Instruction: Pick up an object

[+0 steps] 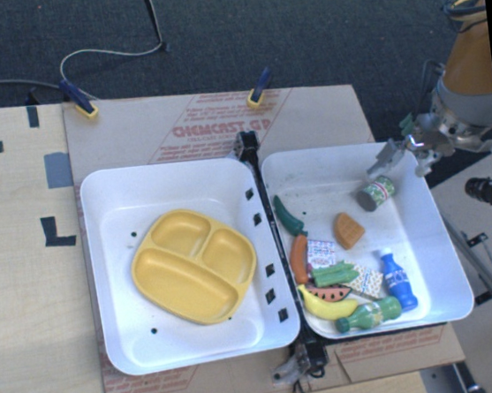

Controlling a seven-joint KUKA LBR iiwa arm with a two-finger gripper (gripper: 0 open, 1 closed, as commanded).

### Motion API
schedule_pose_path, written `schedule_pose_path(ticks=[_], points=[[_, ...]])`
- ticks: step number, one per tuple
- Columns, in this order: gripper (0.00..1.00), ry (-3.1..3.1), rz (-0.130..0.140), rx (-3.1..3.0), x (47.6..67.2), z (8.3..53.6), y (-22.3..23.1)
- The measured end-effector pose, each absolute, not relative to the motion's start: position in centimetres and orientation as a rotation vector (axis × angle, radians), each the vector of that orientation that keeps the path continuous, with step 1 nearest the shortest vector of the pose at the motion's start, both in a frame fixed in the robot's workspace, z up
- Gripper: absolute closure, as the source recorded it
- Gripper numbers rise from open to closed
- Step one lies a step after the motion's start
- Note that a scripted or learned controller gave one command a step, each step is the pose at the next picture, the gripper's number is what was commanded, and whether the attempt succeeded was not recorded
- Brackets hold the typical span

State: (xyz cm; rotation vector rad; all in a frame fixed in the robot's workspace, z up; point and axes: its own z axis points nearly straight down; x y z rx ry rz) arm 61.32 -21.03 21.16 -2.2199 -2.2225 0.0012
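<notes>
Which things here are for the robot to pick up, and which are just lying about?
For the job:
- gripper
- small can
- blue bottle
- green bottle
- banana
- brown bread piece

Just lying about:
- yellow divided plate
- clamps
- cable

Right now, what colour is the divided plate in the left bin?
Yellow: the divided plate shows best in the camera view.

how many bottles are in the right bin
2. The blue bottle stands near the right bin's front right corner; the green bottle lies on its side just in front of it, along the front wall. The toy pile may hide more.
</notes>
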Motion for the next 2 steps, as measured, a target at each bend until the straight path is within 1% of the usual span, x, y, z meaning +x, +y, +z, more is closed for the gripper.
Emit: schedule_pose_path(ticks=[1, 2], points=[[0.00, -2.227, -0.001, -2.221, 63.4, 8.6, -21.1], [1.00, -2.231, 0.001, -2.221, 63.5, 9.7, -21.1]])
